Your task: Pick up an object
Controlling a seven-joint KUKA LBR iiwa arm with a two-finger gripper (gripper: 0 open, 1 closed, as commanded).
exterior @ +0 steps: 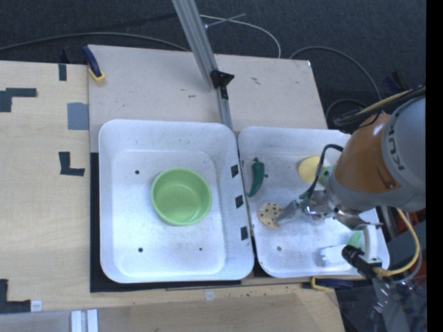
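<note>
In the right bin (277, 144) my gripper (284, 215) is low over the floor, pointing left from the orange-banded wrist (360, 168). Its tip is right against a round tan speckled disc (268, 214). I cannot tell whether it touches the disc. A green chilli-shaped toy (257, 176) lies near the bin's left wall, above the disc. A yellow object (309, 167) sits partly hidden behind the arm. A small green piece (355, 239) and a small grey piece (322, 257) lie near the bin's front right corner.
The left bin (118, 185) holds a light green bowl (181, 196) near its middle. A metal pole (197, 33) slants down to the bins' shared back edge. Cables lie on the dark floor behind and to the right.
</note>
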